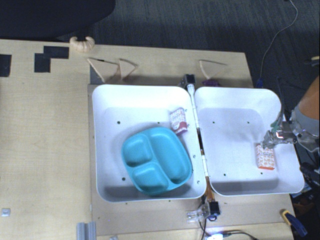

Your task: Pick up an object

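Note:
A blue divided plate (157,160) lies in the left bin (107,134), toward its front. A small red and white packet (178,120) rests by that bin's right wall, just behind the plate. In the right bin (235,134) an orange and white packet (265,158) lies near the right wall. My gripper (276,136) hangs over the right bin's right side, directly above the packet's upper end. Whether it touches the packet is unclear.
The grey arm (307,116) comes in over the right bin's right rim. A black clip (189,80) sits where the two bins meet at the back. Cables and a connector (210,211) lie at the front between the bins.

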`<state>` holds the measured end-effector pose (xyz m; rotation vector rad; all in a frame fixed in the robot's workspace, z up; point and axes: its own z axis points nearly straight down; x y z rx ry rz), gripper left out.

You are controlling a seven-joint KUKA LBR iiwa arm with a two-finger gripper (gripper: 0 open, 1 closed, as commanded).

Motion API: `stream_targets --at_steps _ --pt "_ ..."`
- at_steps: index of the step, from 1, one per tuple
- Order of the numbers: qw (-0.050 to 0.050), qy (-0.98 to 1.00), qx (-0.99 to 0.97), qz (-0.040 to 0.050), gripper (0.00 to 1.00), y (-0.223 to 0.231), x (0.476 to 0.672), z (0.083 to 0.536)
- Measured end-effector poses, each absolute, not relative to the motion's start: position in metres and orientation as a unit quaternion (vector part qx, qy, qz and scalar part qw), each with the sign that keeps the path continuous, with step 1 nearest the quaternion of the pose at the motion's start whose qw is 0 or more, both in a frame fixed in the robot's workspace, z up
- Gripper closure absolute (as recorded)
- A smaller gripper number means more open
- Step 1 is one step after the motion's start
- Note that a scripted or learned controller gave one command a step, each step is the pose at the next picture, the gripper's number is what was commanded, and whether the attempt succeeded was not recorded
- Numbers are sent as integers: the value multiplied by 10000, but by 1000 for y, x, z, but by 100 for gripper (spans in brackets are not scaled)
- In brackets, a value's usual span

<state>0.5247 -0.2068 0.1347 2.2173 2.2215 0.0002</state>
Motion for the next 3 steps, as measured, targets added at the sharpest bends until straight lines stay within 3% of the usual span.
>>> stream_targets --at_steps 1,2,3 --pt "10 7093 7049 17 100 -152 606 116" --pt "2 7084 7058 9 100 -98 512 163" --pt "12 7080 7062 3 100 -170 536 152"
